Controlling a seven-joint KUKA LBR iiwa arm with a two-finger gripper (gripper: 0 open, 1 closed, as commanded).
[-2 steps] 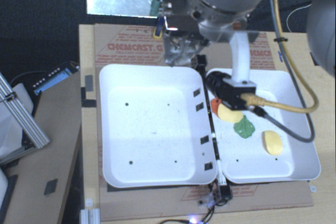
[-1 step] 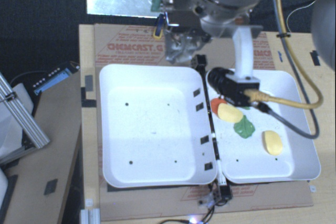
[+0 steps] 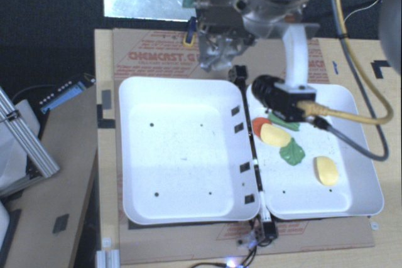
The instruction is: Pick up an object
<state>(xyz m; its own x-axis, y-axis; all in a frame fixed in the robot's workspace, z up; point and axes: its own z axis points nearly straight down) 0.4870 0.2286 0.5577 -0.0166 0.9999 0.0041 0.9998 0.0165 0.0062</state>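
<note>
Jaws blurred beyond telling wide or narrow, hovering near far rim of left bin (image 3: 182,81), well apart from yellow pieces (image 3: 274,135) (image 3: 325,171), green piece (image 3: 291,152) and red piece (image 3: 258,125) lying in right bin (image 3: 352,201), risking closing on nothing if descending here.

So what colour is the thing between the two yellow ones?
The thing is green, clearest in the camera view.
</note>
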